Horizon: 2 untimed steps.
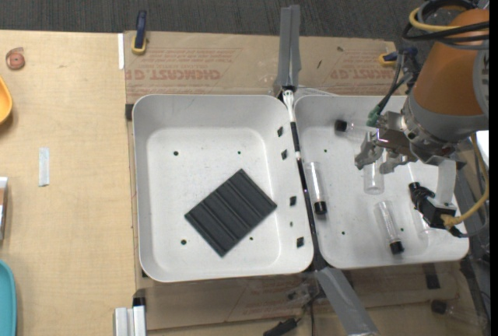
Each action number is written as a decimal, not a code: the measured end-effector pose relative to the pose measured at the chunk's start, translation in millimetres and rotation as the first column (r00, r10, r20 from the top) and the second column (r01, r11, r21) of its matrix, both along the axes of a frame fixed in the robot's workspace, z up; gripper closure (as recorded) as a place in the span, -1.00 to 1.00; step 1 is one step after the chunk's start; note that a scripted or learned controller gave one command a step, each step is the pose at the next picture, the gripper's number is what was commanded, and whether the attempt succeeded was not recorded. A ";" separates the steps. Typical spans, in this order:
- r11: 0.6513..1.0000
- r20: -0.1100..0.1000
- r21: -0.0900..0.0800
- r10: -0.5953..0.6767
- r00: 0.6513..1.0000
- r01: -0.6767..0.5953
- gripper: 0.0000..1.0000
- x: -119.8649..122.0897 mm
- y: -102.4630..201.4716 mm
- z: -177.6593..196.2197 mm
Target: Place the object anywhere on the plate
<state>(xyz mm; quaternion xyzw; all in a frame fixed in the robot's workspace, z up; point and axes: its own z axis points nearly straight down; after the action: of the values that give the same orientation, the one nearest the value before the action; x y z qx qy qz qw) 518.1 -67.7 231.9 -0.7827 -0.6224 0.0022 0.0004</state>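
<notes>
Over the right bin [334, 105], the gripper [377, 158] hung low with a clear tube [373, 180] directly beneath it; whether that tube sat between the fingers or merely lay under them could not be told. Two more clear tubes lay in the same bin: one [315, 187] along its left wall and one [389, 225] toward its front edge, each with a dark cap. The plate [231, 211], a dark ribbed slab, rested at a slant in the left bin [148, 132], toward its front, well apart from the gripper. The likely trouble was a slick round tube slipping loose in transit over the divider, or rolling off the plate's ribs once released.
</notes>
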 end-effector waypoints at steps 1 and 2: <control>0.987 0.000 0.000 0.159 0.987 -0.159 1.00 65.4 70.9 -18.6; 0.977 -0.002 0.002 0.213 0.977 -0.213 1.00 -19.4 125.9 -42.0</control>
<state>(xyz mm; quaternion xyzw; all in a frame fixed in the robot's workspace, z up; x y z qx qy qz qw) 498.7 58.2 190.0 -0.7113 -0.7029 0.0026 0.0013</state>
